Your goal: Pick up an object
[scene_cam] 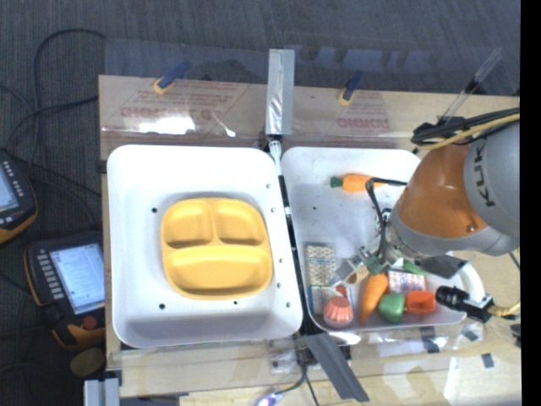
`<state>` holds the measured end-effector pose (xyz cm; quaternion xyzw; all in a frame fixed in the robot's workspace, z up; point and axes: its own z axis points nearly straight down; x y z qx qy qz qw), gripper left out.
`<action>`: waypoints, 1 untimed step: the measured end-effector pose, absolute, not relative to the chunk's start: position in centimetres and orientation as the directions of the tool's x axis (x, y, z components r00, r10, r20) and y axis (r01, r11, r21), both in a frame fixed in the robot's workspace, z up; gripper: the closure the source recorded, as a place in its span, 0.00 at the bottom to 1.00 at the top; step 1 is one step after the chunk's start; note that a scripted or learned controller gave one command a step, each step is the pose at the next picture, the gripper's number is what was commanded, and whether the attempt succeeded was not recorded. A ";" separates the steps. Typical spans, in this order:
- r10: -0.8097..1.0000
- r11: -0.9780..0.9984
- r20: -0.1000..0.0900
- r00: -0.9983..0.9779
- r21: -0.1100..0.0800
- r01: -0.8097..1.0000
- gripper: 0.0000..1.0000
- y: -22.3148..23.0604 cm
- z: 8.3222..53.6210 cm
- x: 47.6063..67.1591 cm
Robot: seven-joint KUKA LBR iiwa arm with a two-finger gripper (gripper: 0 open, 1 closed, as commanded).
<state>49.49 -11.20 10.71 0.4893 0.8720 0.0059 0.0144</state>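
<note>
My gripper [365, 265] hangs low in the right bin [313, 176], under the arm's orange band [435, 203]. It is just above a cluster of toys at the bin's front. An orange carrot [372, 296] lies right below it, with a green piece [391, 307] and a red block [420, 301] to the right. A pink strawberry-like toy [338, 311] sits to the front left, and a grey patterned packet [319, 266] lies to the left. A second small carrot [353, 182] rests at the back of the bin. Nothing is visibly held.
The left bin [135, 184] holds a yellow divided plate [216, 245]. A ridge [287, 227] separates the two bins. Cables and a black fitting [461, 299] trail off the arm at the right. Handheld devices [63, 277] lie off the bench on the left.
</note>
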 end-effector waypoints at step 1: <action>0.850 0.527 -0.009 -0.527 0.020 0.850 0.00 -12.2 9.4 49.2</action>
